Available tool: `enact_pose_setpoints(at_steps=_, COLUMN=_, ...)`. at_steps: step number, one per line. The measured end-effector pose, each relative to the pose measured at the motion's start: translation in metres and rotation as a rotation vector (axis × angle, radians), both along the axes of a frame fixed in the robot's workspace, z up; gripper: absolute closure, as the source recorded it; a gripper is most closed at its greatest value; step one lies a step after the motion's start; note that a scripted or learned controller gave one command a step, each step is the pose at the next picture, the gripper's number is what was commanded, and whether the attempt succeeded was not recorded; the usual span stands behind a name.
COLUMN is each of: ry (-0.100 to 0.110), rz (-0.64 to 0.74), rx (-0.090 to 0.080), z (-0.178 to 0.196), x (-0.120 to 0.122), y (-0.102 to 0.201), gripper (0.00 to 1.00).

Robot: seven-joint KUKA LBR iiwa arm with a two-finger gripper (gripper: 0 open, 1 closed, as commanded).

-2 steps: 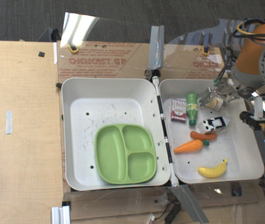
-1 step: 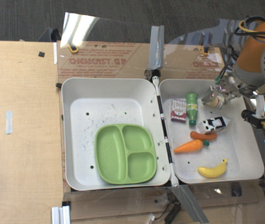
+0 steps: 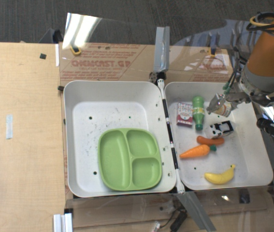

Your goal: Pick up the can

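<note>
A can (image 3: 222, 108) is being gripped between the fingers of the gripper (image 3: 220, 106), over the upper part of the right bin (image 3: 260, 178), near its back wall. The can is being held tilted, just right of a green bottle (image 3: 197, 111). A small red and white box (image 3: 185, 114) is lying to the left of the bottle. A black and white object (image 3: 222, 127) is lying below the can, with a hot dog (image 3: 210, 140), a carrot (image 3: 195, 152) and a banana (image 3: 220, 176) lying nearer the front. A green divided plate (image 3: 129, 159) is being borne by the left bin (image 3: 79, 178).
</note>
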State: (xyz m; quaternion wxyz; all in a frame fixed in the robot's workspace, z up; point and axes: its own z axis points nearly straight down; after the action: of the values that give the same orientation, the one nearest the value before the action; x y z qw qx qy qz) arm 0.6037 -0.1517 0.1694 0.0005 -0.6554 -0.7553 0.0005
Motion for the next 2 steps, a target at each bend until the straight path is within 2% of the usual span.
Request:
enact_pose_setpoints(at_steps=1, ry=0.000, rz=-0.087, rx=0.000, z=0.015, x=-0.098, y=-0.021, gripper=1.00)
enact_pose_setpoints(at_steps=2, ry=0.000, rz=-0.144, rx=-0.001, z=0.021, x=-0.033, y=0.063, gripper=1.00)
